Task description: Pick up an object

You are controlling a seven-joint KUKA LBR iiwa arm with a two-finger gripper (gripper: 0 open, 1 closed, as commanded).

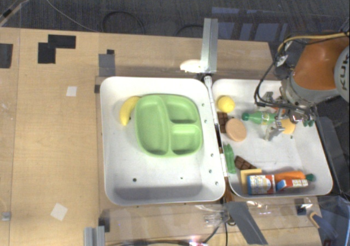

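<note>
Here gripper (277,128) hovers mid-bin (right bin (322,154)).

Grey arm from the right, claw (276,126) pointed downward.

You have two bins side by side on the bench (49,146). In the left bin (117,182) a tray (167,124) lies near the middle, with a banana (128,110) touching its left edge. In the right bin (320,176) a lemon (225,104) sits at the back left corner, and a disc (236,129) lies just in front of it. Right of the lemon a bottle (257,117) lies on its side. The gripper (276,128) hangs over the bin just right of the bottle, and the arm (317,70) reaches in from the right. Along the front wall a box (260,183) lies left of a second bottle (292,180).
</note>
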